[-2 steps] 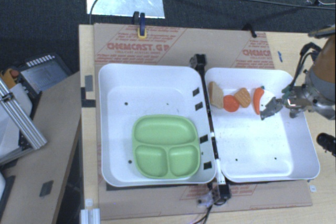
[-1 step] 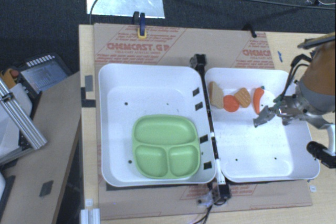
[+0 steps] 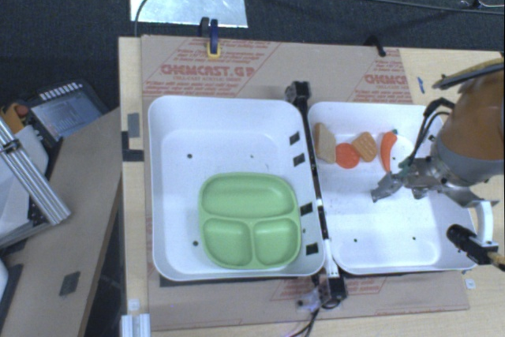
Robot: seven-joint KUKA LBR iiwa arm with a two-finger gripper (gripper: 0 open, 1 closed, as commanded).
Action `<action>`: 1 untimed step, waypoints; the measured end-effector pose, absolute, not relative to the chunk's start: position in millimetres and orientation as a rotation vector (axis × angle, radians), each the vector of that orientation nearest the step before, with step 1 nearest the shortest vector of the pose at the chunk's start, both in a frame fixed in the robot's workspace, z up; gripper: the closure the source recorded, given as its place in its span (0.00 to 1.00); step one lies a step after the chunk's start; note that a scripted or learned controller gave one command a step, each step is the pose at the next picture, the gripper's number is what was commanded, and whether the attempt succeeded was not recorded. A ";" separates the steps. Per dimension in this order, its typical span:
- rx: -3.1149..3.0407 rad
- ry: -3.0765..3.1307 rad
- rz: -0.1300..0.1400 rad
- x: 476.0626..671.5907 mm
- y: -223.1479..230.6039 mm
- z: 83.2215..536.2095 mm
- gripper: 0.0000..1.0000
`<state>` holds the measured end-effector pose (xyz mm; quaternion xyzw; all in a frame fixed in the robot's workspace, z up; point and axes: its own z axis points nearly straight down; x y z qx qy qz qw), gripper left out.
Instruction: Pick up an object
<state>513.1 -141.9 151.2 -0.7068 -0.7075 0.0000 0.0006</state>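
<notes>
Two shallow white bins side by side on the counter (image 3: pixel 260 59). In the left bin (image 3: pixel 181 122), a green divided tray (image 3: pixel 249 219) toward the near edge. In the right bin (image 3: pixel 394 249), near its far wall, a row of small food pieces: a tan bread-like piece (image 3: pixel 324 142), an orange-red round piece (image 3: pixel 347 155), a tan waffle-like piece (image 3: pixel 364 145) and an orange carrot-like piece (image 3: pixel 387 151), close together, some touching. Hand (image 3: pixel 387 189) low over the right bin, just near of the carrot-like piece, apart from the row. Hand's opening: cannot tell; nothing seen between its tips.
</notes>
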 end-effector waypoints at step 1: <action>-2.222 -2.226 -0.002 514.3 -142.5 163.5 1.00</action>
